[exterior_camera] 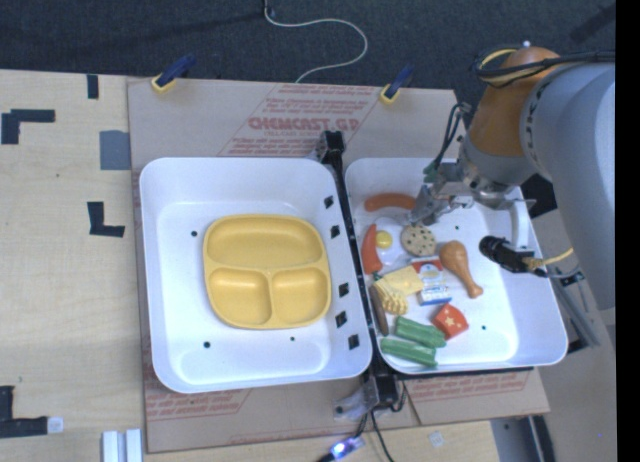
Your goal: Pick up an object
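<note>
The right bin holds several toy foods: a hot dog, a round cookie, a chicken drumstick, a carrot, a fried egg, yellow fries, a small blue and white carton, a red piece and two green pieces. My gripper hangs low in the bin's upper part, just right of the hot dog and just above the cookie. Nothing shows between its tips.
The left bin holds a yellow three-part tray. A black divider runs between the bins. The grey arm with its orange band crosses the right bin's upper right corner. A white cable lies beyond the bins.
</note>
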Available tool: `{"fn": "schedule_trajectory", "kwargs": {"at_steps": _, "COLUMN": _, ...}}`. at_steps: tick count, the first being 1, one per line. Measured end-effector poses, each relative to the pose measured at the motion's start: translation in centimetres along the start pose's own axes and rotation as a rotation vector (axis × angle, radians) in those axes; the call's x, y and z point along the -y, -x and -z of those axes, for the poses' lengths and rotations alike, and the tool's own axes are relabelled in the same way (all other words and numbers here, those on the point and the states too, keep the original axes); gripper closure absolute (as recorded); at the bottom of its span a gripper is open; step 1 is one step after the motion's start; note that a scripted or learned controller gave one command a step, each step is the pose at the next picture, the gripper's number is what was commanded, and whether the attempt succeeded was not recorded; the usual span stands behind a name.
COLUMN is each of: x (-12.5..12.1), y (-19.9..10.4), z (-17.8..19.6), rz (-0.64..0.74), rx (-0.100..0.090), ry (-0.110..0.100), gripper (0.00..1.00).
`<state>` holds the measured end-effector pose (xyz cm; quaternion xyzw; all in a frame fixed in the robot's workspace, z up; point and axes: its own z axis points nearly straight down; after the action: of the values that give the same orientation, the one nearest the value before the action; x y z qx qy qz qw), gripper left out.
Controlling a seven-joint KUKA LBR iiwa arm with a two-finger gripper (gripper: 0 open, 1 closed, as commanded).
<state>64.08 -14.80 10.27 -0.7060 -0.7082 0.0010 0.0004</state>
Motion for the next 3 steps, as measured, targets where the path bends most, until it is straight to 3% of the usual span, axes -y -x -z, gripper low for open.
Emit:
{"fn": "schedule_trajectory", "kwargs": {"at_steps": 2, "x": -0.1, "y": -1.9, "z": 10.1, "rz": -0.001, "rx": -0.001, "ry": 0.005, "gripper": 1.00}}
{"fn": "schedule_trajectory", "kwargs": {"at_steps": 3, "x": -0.2, "y": -1.9, "z": 12.3, "rz": -0.002, "rx": -0.001, "ry": 0.003, "gripper": 1.00}}
